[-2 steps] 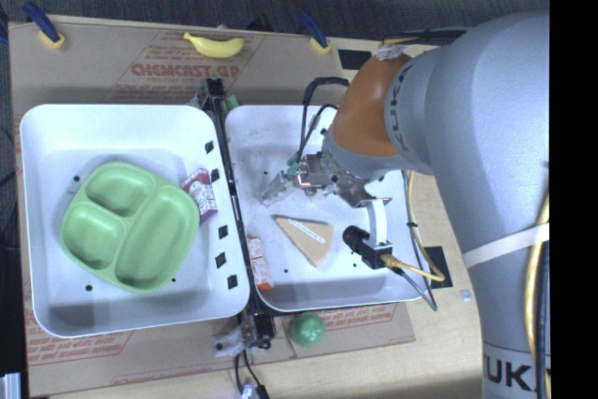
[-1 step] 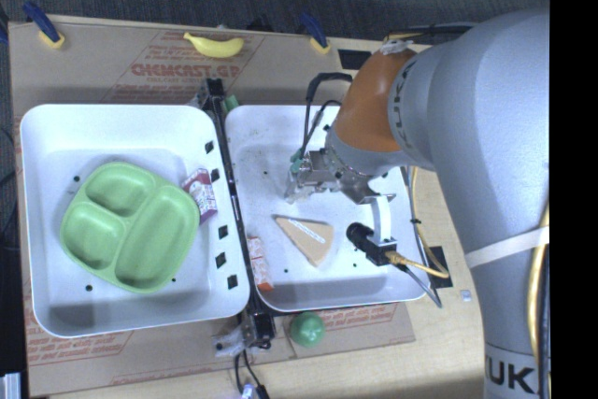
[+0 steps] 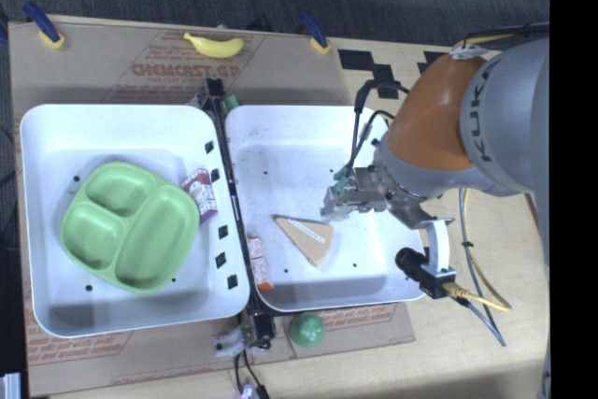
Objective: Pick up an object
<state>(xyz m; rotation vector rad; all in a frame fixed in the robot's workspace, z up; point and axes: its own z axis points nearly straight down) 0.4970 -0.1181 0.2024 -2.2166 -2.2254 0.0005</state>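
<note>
- Hovering in the right bin (image 3: 280,121), my gripper (image 3: 338,201) sat just beside the wedge (image 3: 308,238).
- Jaws: couldn't tell.
- Risk: flat wedge near front wall, tips could've skidded off.

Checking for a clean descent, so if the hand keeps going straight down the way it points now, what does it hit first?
Probably the tan wedge. The hand hangs over the right bin just above the wedge's upper right corner, though height is hard to judge, so it might meet the bin floor beside it.
</note>
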